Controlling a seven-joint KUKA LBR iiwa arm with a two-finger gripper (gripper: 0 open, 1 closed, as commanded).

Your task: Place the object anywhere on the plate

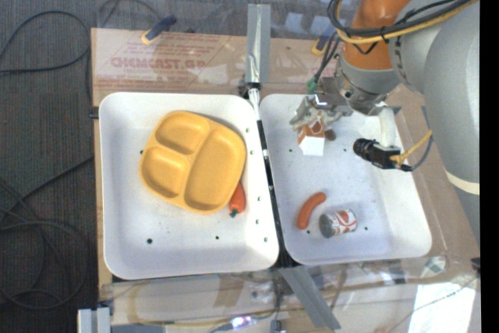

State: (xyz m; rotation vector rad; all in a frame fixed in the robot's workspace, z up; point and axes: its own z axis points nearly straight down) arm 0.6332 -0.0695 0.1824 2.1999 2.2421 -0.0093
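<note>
A yellow plate [193,160] with three compartments lies in the left bin [125,246]. In the right bin [390,238], my gripper [315,121] hangs low over the upper left part, right above a small white and red carton [312,141]. The gripper's body hides the carton's top, so I cannot tell whether they touch. An orange sausage [310,210] and a tipped small can [337,223] lie side by side near the right bin's front. A small red-orange pepper [236,200] rests against the plate's lower right edge in the left bin.
The raised wall between the two bins [265,168] runs just left of the gripper. A black fitting with a yellow cable [376,152] juts from the arm over the right bin. Cardboard [171,62] lies behind the left bin.
</note>
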